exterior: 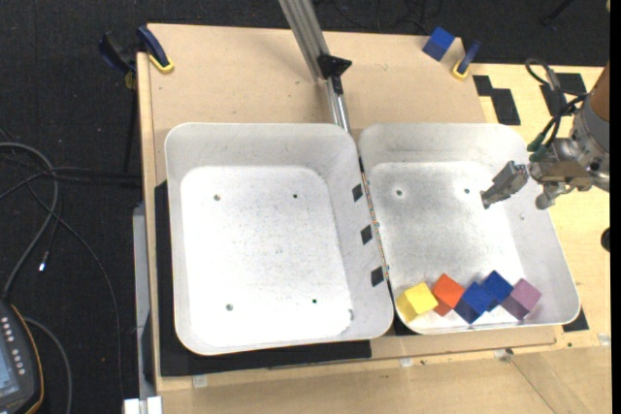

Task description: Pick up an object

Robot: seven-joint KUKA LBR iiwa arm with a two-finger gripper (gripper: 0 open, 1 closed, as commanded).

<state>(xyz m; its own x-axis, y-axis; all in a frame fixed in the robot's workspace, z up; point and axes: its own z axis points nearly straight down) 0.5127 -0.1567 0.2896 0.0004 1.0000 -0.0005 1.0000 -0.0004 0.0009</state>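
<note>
My gripper (524,184) hangs over the right bin (427,145), close to its edge at three o'clock, and my fingers (505,181) are spread apart with nothing between them. One finger shows as a grey blade slanting down toward the bin floor; the other sits just beside the bin's rim.

What I want lies at six o'clock from me: four blocks bunched along the near wall of the same bin. From nine o'clock to three o'clock they run yellow block (418,301), orange block (447,292), blue block (484,296), purple block (522,298). They touch or nearly touch one another, so the row's long axis runs nine to three, along the bin wall.

The purple block is the nearest to my fingers, almost straight toward six o'clock from them, with open bin floor between us. I judge it the easiest target: it ends the row, so one side is free. The wall just behind it may crowd a finger, and the blue block presses against its other side. A grip across the twelve-to-six line looks tight; I cannot tell how much gap the wall leaves.

The left bin (194,208) lies well away at nine o'clock.
</note>
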